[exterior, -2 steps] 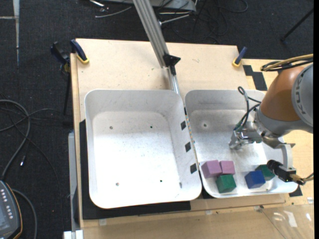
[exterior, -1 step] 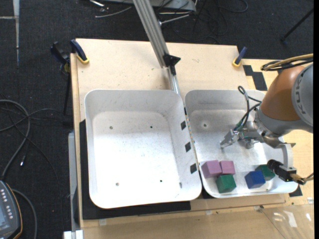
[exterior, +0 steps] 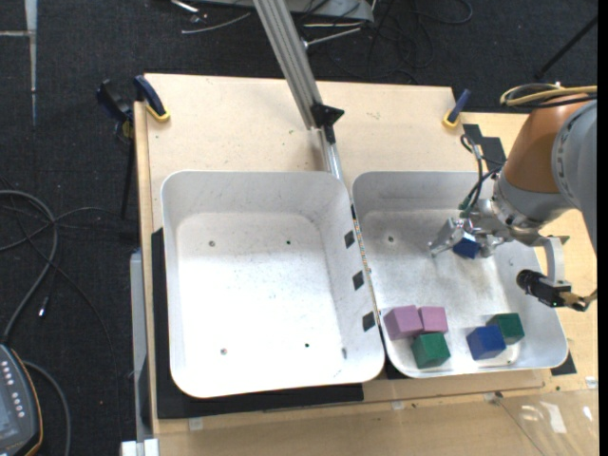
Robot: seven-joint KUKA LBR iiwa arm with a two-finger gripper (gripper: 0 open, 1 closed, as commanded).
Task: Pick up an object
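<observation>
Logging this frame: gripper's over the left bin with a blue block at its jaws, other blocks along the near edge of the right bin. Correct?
One error: the gripper is over the right bin, not the left bin, as the camera view shows. The blue block sits at its jaws, and the other blocks lie along the right bin's near edge.

This is a robotics lab or test cell, not a home or shop. A plain wooden bench (exterior: 285, 122) fills the middle of the frame, held by yellow-tipped clamps (exterior: 150, 98) at its upper corners and carrying two shallow white bins (exterior: 180, 255) side by side, with an aluminium strut (exterior: 285, 46) slanting in from the top centre. Loose black cables (exterior: 38, 226) trail over dark carpet (exterior: 66, 27) along the left edge and top, and a grey industrial arm (exterior: 560, 160) with an orange band reaches in at the right.
</observation>
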